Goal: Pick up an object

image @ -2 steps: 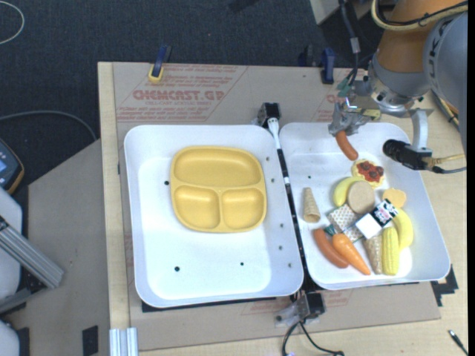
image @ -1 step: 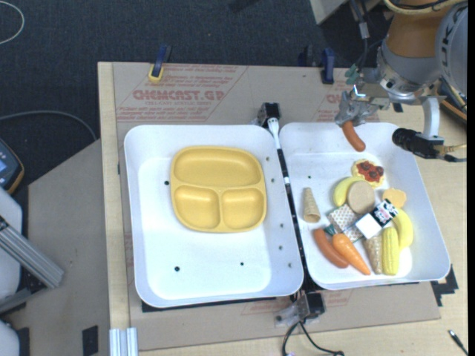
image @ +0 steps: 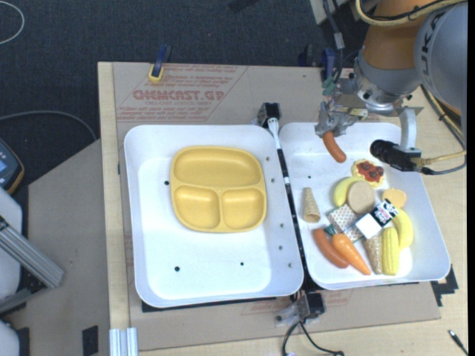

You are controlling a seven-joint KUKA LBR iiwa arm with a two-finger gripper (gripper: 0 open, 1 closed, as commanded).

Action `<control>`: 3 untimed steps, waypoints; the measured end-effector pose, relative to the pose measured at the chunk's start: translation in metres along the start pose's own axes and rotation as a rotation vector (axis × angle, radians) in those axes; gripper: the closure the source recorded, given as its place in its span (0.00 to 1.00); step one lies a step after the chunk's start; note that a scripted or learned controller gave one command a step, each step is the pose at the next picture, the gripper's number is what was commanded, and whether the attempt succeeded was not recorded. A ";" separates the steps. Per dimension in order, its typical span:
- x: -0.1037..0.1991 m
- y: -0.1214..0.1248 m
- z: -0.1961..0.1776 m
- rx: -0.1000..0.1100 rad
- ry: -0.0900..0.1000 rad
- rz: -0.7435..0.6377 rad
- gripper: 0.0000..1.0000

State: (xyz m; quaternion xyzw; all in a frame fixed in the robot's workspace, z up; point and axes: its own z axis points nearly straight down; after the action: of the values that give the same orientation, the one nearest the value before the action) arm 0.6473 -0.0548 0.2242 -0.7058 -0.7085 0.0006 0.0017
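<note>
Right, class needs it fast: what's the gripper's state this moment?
Gripper: shut on the sausage, lifted over the right bin.

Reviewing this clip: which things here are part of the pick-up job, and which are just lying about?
In the job:
gripper, at the right bin's far end
toy sausage beneath it
heap of toy food in the same bin

Lying about:
yellow divided tray in the left bin
yellow clamp on the board's far edge
</note>
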 end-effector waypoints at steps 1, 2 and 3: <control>0.046 -0.032 -0.010 0.000 0.001 -0.001 1.00; 0.084 -0.071 -0.012 0.002 0.001 0.000 1.00; 0.113 -0.076 -0.002 0.001 0.000 0.000 1.00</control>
State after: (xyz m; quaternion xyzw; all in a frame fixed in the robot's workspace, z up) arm 0.5712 0.0578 0.2266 -0.7059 -0.7083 0.0011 0.0020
